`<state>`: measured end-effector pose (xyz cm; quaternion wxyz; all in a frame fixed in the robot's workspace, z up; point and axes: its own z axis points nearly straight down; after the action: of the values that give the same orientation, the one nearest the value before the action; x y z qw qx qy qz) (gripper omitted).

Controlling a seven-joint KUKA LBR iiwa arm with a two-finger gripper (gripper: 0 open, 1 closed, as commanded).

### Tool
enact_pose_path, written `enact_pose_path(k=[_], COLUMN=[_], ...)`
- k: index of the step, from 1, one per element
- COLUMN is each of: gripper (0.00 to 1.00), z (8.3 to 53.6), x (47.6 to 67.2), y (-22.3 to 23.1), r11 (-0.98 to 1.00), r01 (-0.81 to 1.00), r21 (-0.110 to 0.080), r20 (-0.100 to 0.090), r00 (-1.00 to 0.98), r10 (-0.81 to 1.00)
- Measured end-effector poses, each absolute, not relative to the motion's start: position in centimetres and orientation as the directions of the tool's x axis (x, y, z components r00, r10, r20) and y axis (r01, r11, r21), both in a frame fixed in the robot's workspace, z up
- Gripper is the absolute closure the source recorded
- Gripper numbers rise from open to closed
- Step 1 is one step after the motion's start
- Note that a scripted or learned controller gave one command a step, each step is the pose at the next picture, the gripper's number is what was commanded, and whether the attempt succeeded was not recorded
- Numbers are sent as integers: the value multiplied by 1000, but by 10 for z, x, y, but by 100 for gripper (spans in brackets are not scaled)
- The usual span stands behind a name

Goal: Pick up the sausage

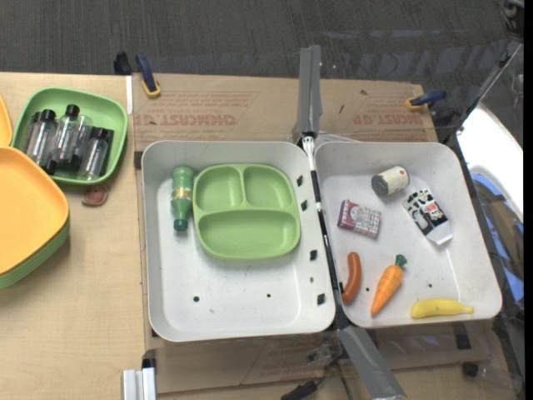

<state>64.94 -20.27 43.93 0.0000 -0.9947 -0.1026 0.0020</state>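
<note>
Sausage by the right bin's left wall, near its front edge.

One reddish-brown sausage (pixel 352 276) lies in the right white bin (pixel 466 190), one orange carrot (pixel 387 285) just beside it, open floor behind it. Also one yellow banana (pixel 441 308), one pink carton (pixel 359 219), one grey can (pixel 390 181), one black-and-white packet (pixel 429 214). Left white bin (pixel 233 302): one green divided plate (pixel 246 210), one green bottle (pixel 181 197).

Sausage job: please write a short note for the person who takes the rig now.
Sausage: lies in the right bin, near its left wall, beside the carrot.
Also in that bin: banana, small box, can, carton.
Left bin: green divided plate and a green bottle.
Done: nothing; the sausage is untouched.
Left: reach in, grasp it, lift it.
</note>
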Motion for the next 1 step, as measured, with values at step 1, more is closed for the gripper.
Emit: enact_pose_path(k=[1], gripper=[100], z=[440], x=[647], y=[-195], r11=[-979], r01=[202], r21=[-2], r20=[-5], r00=[979], r10=[202])
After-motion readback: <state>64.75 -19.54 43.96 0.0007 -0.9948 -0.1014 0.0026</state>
